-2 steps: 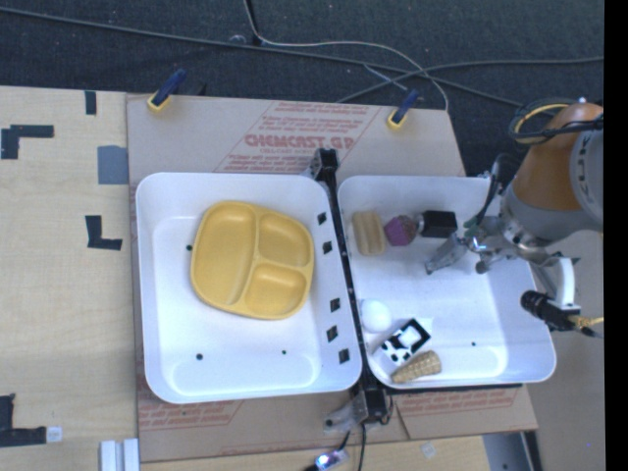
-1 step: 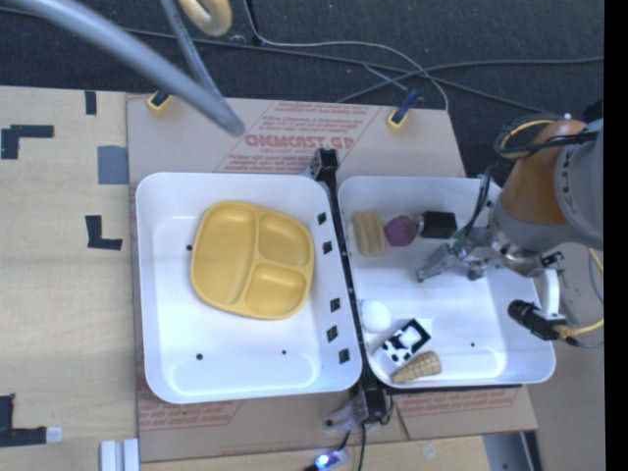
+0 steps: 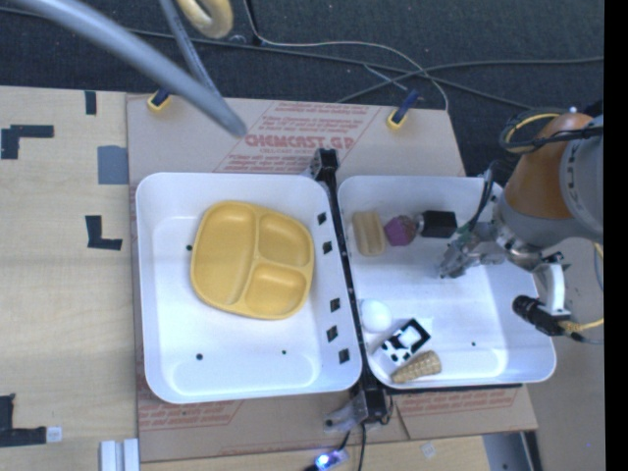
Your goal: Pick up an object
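Ok so starting at the gripper (image 3: 457,261): it's too small and blurry for you to call, honestly can't tell if it's open or clamped, and I can't make out anything caught in it. It sits low over the bare floor of the right bin (image 3: 491,366), in the upper middle part, w/ the grey arm (image 3: 549,199) and its orange band coming in from the right edge.

Closest stuff to it, all in that same bin: a black block (image 3: 438,223) just up and left of the gripper, close, but whether they touch idk. Right next to the block on its left there's a purple round thing (image 3: 399,230), and touching or nearly touching that, a tan ridged piece (image 3: 368,232) by the divider.

Further down along the divider side you've got a white ball (image 3: 375,314), then a black & white patterned item (image 3: 404,339) just beside it, and a tan cone (image 3: 417,366) lying on its side near the front wall. Those 3 are well apart from the gripper.

Left bin (image 3: 162,361) holds a yellow divided plate (image 3: 252,259), 3 compartments, lying flat.

Both bins sit on a cardboard sheet (image 3: 294,130) w/ red print; cables (image 3: 412,67) run across the dark floor behind it.
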### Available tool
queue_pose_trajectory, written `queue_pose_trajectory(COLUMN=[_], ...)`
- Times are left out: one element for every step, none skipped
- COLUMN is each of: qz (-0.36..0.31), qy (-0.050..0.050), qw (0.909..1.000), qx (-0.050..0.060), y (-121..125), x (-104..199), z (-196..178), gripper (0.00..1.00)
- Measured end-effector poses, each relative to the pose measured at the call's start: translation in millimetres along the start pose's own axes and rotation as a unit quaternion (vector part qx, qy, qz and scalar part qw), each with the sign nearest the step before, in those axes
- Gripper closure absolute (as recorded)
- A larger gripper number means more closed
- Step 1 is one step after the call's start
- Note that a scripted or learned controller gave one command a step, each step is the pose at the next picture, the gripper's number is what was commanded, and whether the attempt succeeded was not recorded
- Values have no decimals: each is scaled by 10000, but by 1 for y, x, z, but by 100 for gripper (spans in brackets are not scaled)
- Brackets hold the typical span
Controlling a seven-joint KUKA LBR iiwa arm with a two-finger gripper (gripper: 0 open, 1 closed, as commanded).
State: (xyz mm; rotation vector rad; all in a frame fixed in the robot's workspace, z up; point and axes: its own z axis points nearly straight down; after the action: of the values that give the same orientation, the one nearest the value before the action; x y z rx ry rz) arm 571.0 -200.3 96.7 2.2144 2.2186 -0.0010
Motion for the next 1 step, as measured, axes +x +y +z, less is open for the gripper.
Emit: queue_pose_trajectory(qz=[0], qy=[20], qw=[10000], qx=[-2], y=[7], x=[4], z=[-62], gripper=[100])
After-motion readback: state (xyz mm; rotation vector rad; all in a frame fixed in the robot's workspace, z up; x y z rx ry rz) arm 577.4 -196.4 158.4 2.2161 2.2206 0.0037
